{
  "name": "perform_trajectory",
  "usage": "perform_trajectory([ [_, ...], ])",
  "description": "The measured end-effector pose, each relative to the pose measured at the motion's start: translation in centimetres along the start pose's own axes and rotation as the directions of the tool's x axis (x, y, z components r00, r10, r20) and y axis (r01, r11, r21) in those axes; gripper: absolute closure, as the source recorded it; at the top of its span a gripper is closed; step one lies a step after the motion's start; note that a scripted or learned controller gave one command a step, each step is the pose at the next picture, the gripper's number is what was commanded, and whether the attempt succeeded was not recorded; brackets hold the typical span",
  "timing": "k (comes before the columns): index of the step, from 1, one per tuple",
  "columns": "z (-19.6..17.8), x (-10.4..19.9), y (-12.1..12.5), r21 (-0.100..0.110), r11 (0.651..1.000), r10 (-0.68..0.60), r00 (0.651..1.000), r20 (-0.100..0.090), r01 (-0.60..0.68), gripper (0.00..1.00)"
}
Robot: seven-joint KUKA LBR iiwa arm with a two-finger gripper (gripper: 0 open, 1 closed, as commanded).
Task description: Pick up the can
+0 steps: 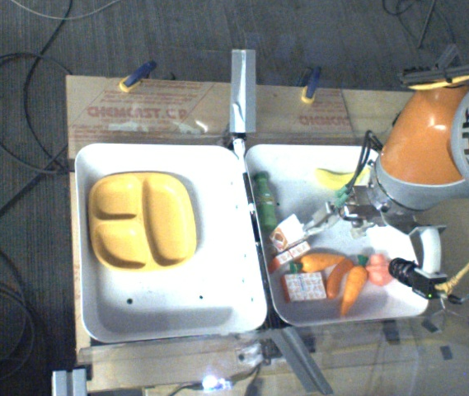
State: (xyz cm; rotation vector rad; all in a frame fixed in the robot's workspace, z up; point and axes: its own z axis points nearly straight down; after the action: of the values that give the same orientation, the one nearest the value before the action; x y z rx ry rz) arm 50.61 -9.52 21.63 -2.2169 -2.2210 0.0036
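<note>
The can, a small white cylinder with a red and brown label, lies tilted in the right bin, near that bin's left wall. My gripper reaches in from the right and hangs directly at the can's upper right end, touching or nearly touching it. The grey arm with its orange band rises behind the gripper at the right of the bin.
A green bottle lies along the right bin's left wall, just above the can. Two carrots, a patterned box, a pink item and a yellow banana share that bin. A yellow divided tray sits in the left bin.
</note>
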Motion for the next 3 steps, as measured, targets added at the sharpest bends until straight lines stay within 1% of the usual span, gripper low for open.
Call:
perform_trajectory([
  [1,6.9,0.2,3.0,0.0,0.998,0.059,0.998,0.001,-0.059,0.0],
  [2,6.9,0.2,3.0,0.0,0.998,0.059,0.998,0.0,-0.059,0.0],
  [3,12.6,-0.5,1.5,-0.015,0.996,0.085,0.996,0.0,-0.085,0.0],
])
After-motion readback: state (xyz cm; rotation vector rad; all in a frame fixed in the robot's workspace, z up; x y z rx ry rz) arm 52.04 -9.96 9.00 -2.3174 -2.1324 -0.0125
